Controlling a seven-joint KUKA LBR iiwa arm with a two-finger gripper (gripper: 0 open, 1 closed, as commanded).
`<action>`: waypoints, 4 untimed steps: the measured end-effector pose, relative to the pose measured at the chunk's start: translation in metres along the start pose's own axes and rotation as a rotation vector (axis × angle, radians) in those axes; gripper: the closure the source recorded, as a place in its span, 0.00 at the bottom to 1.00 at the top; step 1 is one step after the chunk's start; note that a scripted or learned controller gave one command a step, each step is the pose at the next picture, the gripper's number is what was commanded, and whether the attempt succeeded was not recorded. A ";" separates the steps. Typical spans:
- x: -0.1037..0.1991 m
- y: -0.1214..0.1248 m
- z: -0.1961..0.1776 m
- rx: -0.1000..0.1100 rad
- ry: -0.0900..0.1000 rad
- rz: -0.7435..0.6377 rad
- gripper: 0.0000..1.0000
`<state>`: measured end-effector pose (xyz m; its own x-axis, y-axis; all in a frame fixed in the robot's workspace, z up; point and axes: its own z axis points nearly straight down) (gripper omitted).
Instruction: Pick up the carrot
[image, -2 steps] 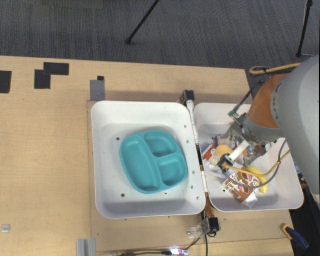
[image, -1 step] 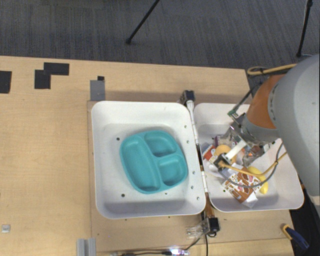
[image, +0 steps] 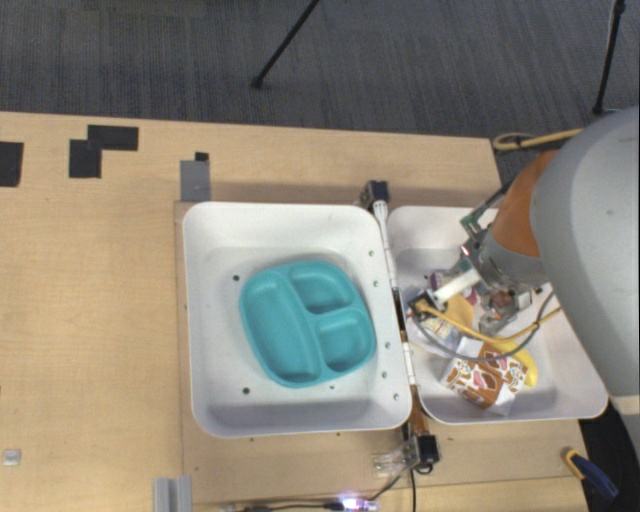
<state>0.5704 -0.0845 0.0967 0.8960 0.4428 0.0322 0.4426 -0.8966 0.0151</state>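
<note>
My gripper (image: 468, 300) is low inside the right bin (image: 560, 400), under the grey arm and its orange band (image: 515, 220). It hangs over a small pile of items. A yellow banana-shaped toy (image: 500, 345) lies just below it, curving toward the bin's front. A thin orange sliver (image: 494, 351) shows beside the yellow toy; I cannot tell whether it is the carrot. The arm hides most of the pile's right side.
A brown and white patterned packet (image: 485, 380) lies at the front of the right bin. Yellow and black cables (image: 440, 325) loop near the gripper. The left bin (image: 210, 300) holds a teal divided plate (image: 305, 322). A metal divider (image: 392, 290) separates the bins.
</note>
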 end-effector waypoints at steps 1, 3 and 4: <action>-0.049 -0.009 -0.002 -0.007 0.003 0.234 0.00; -0.027 -0.009 0.001 0.002 -0.016 0.249 0.00; -0.054 -0.023 -0.002 -0.010 0.003 0.251 0.00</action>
<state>0.5118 -0.0875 0.0963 0.9778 0.2059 0.0391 0.2055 -0.9785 0.0160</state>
